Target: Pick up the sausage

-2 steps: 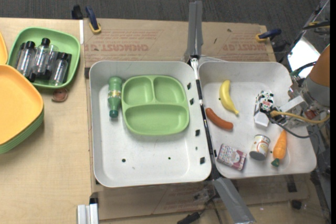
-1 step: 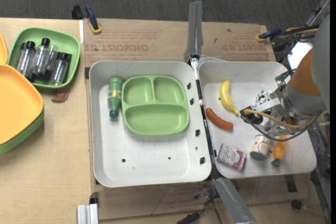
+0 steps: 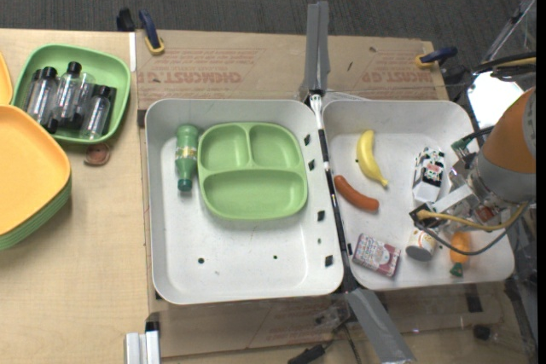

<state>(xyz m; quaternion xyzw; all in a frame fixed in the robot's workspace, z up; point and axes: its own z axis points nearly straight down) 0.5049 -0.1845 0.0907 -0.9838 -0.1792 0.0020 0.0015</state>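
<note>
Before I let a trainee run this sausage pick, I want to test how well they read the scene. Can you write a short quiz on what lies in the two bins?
1. True or false: the sausage lies in the same bin as the green divided plate.
2. Which thing lies nearest the sausage? A. banana B. green bottle C. green divided plate
3. Fill in: in the camera view, the green bottle lies beside the plate, on its ___ side.

Key
1. False: the sausage is in the right bin, and the plate is in the left bin.
2. A
3. left
</note>
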